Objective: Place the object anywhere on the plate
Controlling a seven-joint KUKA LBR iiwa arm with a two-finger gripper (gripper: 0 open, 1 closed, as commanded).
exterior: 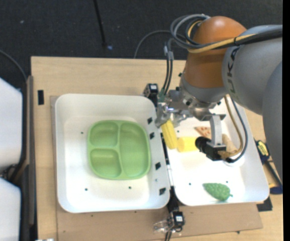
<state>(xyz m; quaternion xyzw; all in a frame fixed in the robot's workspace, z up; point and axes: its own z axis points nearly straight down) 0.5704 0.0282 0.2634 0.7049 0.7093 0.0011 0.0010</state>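
The green divided plate [118, 149] lies in the left white bin [69, 185]. My gripper [167, 120] hangs over the left edge of the right bin [245, 187], close to the wall between the two bins. It is shut on the upper end of a yellow corn cob [169, 135], which hangs down from the fingers. The cob is just right of the plate's right rim, across the divider.
In the right bin, a yellow block [186, 144] lies next to the cob. A pizza slice [203, 131] is partly hidden under the wrist. A green leafy item [216, 191] lies near the front. The arm's black cable loop [209, 149] hangs over the bin's middle.
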